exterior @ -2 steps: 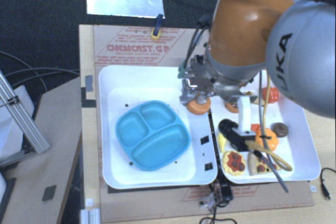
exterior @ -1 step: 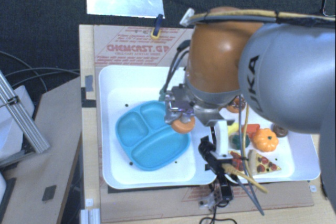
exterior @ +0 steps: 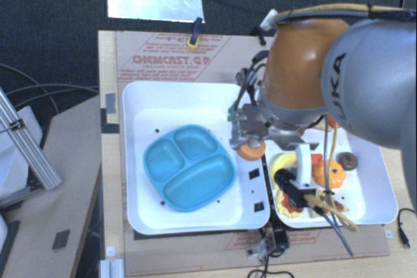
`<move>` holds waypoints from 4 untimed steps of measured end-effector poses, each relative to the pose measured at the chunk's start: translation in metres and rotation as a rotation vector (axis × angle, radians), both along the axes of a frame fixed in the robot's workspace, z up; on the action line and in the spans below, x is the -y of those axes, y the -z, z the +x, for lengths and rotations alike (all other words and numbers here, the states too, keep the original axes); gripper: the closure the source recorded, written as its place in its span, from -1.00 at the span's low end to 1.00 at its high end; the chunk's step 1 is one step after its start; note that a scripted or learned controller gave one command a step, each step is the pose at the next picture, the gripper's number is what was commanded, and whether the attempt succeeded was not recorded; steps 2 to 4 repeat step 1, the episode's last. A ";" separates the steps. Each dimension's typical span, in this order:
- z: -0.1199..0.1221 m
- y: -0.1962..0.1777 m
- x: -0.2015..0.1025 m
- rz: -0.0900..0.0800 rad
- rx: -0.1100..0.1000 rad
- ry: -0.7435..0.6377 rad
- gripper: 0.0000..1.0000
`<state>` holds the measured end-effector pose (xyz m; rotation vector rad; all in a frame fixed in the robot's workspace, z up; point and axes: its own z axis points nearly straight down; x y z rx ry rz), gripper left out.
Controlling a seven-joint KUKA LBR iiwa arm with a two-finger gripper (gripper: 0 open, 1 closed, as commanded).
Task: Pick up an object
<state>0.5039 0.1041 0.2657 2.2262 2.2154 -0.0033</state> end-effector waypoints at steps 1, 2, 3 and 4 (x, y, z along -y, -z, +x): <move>-0.017 -0.038 -0.033 0.005 0.006 -0.012 1.00; -0.017 -0.038 -0.033 0.005 0.006 -0.012 1.00; -0.017 -0.038 -0.033 0.005 0.006 -0.012 1.00; -0.017 -0.038 -0.033 0.005 0.006 -0.012 1.00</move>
